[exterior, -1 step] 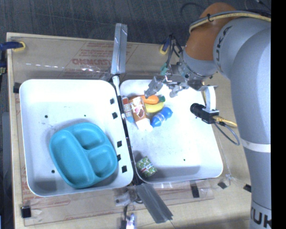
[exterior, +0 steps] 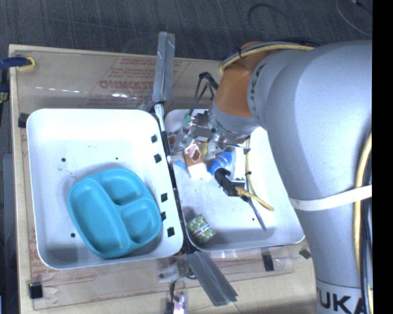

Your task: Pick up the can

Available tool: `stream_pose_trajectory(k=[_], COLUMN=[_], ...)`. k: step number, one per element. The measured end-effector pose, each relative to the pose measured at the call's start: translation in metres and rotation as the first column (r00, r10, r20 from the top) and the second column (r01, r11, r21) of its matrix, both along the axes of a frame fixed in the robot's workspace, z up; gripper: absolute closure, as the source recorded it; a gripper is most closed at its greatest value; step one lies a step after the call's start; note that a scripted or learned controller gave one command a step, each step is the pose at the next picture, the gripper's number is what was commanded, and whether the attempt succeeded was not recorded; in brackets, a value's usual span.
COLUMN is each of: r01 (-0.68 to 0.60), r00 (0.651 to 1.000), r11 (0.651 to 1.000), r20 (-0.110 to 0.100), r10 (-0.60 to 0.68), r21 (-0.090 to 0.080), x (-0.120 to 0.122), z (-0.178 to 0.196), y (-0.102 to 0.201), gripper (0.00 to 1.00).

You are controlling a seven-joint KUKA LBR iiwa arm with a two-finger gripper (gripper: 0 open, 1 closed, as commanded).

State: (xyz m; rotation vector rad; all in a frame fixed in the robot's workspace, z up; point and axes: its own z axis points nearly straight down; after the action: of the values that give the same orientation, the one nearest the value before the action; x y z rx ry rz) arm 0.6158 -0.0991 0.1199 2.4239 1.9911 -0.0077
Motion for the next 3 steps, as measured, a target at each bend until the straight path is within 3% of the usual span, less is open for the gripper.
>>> stream_pose_trajectory(k=[1,2,3], r01=[0.339,0.301,0.404], r00=[0.941,0.953,0.915], r11=[0.941,0.953,0.915], r20=[0.015,-0.003,-0.005], r10=[-0.339,-0.301,-0.404], r21=[0.005,0.007,0.005], x=[-0.022,-0.006,-0.082], z=[-0.022,0.075,0.071], y=[-0.004,0.067,0.039], gripper=[0.0,0.0,0.0])
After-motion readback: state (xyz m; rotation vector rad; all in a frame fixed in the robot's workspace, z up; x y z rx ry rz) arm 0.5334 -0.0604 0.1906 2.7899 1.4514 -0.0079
